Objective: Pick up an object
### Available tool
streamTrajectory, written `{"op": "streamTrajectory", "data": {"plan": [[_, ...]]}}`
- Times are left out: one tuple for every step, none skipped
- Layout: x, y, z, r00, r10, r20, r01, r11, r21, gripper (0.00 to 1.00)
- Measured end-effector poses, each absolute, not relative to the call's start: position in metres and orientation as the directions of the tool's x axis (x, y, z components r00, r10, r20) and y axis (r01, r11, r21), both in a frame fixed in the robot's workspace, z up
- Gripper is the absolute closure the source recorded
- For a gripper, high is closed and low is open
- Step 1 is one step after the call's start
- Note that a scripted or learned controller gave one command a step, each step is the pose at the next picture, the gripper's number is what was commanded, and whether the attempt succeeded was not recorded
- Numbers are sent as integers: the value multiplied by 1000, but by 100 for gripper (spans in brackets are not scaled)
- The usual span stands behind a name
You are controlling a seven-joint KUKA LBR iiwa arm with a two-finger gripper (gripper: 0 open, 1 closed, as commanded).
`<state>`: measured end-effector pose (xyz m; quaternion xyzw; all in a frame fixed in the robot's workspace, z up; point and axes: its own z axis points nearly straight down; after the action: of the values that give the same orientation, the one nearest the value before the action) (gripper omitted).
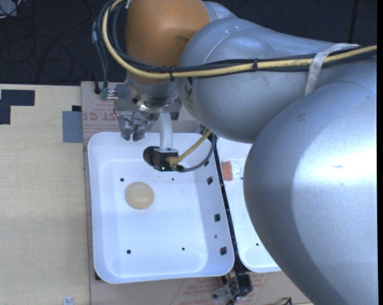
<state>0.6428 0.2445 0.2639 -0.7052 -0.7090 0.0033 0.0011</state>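
The hand (134, 131) hung over the left bin's (105, 246) far rim, its grip impossible to tell, the round beige object (140, 196) lying below it, apart.

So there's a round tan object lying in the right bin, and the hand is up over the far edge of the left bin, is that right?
Not quite. The camera view shows the round tan object lying in the left bin, not the right bin. The rest holds: the hand is up over the far edge of the left bin, apart from the object.
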Motion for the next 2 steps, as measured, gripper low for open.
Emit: {"op": "streamTrajectory", "data": {"plan": [[643,245,273,-9,1000,-5,1000,9,-9,100],[643,245,283,-12,1000,-6,1000,12,-11,100]]}}
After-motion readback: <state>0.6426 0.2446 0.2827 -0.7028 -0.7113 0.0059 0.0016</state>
